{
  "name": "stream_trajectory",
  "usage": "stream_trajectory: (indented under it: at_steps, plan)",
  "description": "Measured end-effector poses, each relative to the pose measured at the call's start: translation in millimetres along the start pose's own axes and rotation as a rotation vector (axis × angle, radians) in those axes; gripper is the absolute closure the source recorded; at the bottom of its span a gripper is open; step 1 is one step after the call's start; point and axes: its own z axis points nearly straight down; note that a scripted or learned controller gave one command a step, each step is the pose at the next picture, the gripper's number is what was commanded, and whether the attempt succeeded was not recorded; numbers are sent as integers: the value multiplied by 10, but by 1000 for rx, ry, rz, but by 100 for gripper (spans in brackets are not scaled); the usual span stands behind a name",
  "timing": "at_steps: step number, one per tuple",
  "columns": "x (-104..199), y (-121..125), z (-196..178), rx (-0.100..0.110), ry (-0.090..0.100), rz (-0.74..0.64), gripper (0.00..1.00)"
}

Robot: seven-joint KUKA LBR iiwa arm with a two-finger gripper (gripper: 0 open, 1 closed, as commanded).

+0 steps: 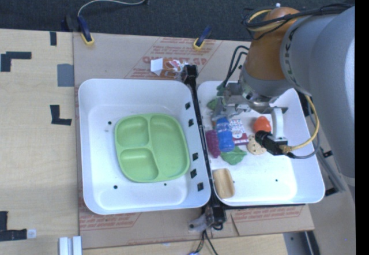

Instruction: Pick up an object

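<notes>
Arm (305,57): grey KUKA w/ orange band, enters from right, takes up the upper right of the view, wrist over the far half of the right bin.

Bench (34,132): light wood surface w/ dark tape marks at left; brown cardboard sheet (132,57) under both bins, two yellow-blue clamps on its far edge.

Left bin (92,98): shallow, white. Holds one green divided plate (153,147), three compartments, lying flat, roughly centred.

Right bin (288,184): shallow, white, just beside left bin, a black divider strip between them. Contents bunched in the left-centre part.

Gripper (230,111): low over the far-left part of the right bin, directly above the object cluster. Finger state: cannot tell, wrist body and clutter hide it. No object confirmed between fingers.

Objects in right bin, approx. largest to smallest:
- Blue packet (225,137), upright in view, centre of cluster, just near of gripper.
- Tan bread-like item (223,182), near-left corner area, apart from the rest.
- Green soft item (233,157), touching near end of blue packet.
- Purple item (212,143), just left of blue packet, by bin wall.
- White-red packet (237,128), right of blue packet, touching.
- Orange item (262,123), right of cluster.
- Small tan round item (255,145), near of orange item.
- Green bit (214,102), far-left, partly under gripper.
</notes>
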Motion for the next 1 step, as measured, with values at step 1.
stream_trajectory:
  at_steps: [1]
  plan:
    - [-562,342,0,-1,-1,1,0]
